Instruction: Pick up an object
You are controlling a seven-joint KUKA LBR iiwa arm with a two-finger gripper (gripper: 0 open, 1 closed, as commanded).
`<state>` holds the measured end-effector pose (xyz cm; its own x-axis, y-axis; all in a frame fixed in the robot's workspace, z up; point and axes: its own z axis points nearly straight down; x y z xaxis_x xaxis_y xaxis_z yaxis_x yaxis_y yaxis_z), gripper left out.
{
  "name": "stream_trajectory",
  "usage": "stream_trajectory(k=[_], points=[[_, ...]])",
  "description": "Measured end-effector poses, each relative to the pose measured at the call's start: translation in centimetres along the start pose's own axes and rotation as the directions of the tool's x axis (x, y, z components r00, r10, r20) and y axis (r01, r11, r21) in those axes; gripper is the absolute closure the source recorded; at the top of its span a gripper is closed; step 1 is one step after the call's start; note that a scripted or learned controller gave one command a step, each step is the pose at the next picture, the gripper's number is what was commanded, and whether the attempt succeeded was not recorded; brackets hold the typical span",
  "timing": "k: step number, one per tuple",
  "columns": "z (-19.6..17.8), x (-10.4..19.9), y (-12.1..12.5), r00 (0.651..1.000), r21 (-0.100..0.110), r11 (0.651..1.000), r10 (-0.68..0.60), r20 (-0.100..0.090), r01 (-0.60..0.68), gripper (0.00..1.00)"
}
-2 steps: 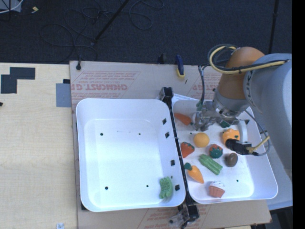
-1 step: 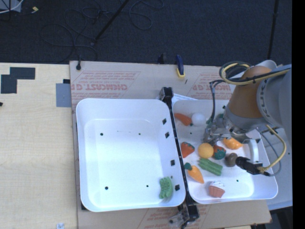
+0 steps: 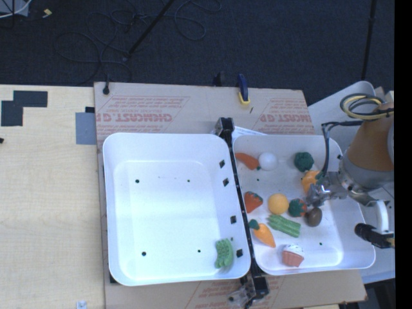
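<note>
Two white bins sit side by side on the desk. The tool (image 3: 317, 195) is low in the right bin (image 3: 351, 253), among toy foods: a brown piece (image 3: 313, 217) and a small green piece (image 3: 295, 206) lie just beside it, an orange ball (image 3: 278, 203) near. Whether it is open or grips anything cannot be told. Judged step: closing on a piece; next, a straight lift. The near wall is close; the left bin (image 3: 129, 172), holding one green piece (image 3: 224, 254), offers open room.
</note>
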<state>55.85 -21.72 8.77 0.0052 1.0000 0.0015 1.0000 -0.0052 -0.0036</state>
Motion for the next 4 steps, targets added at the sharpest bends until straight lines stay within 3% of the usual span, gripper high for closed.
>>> stream_trajectory(k=[1, 2, 3, 4], points=[[-9.2, 4.0, 3.2, 1.000, -0.011, 1.000, -0.010, 0.002, 0.010, 1.00], [-22.6, 9.0, 8.8, 1.000, -0.018, 1.000, -0.011, 0.003, 0.012, 1.00], [-28.5, 15.2, 8.5, 1.000, -0.009, 1.000, -0.012, 0.001, 0.012, 1.00], [-46.1, 19.2, 7.0, 1.000, -0.020, 1.000, -0.010, 0.002, 0.010, 1.00]])
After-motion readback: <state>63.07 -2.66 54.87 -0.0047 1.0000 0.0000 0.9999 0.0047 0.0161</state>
